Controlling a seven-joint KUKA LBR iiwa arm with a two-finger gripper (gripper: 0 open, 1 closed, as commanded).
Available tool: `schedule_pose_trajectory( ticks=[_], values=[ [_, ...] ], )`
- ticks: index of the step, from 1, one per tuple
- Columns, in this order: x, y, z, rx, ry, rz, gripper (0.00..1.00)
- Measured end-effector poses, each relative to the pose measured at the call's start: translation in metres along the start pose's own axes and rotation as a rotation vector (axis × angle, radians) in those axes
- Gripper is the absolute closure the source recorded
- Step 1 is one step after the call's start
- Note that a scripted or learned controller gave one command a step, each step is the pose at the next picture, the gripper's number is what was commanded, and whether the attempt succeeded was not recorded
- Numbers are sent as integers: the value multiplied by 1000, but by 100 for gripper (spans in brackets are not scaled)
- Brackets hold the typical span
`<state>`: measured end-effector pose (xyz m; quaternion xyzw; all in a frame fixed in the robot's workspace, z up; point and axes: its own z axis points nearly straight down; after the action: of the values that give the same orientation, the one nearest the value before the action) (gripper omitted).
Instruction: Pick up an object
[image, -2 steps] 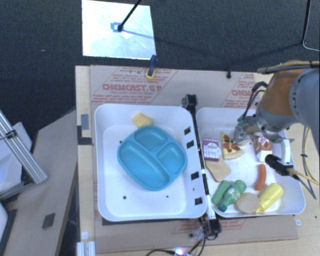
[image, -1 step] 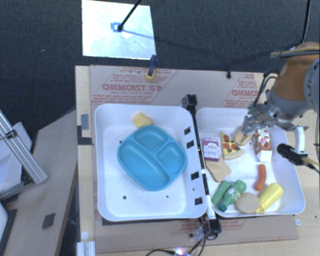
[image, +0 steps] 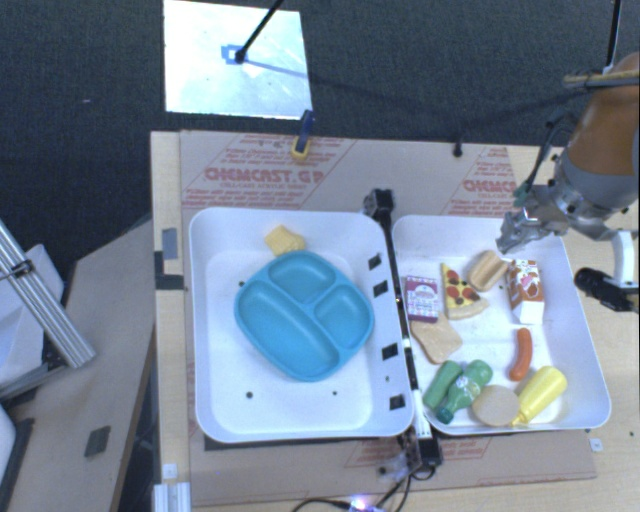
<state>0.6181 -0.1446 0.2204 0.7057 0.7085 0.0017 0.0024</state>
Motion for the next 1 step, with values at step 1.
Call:
schedule_pose_trajectory(
  ticks=[1],
  values=[
    [54, -3, 4, 4, 1, -2, 100]
  ],
)
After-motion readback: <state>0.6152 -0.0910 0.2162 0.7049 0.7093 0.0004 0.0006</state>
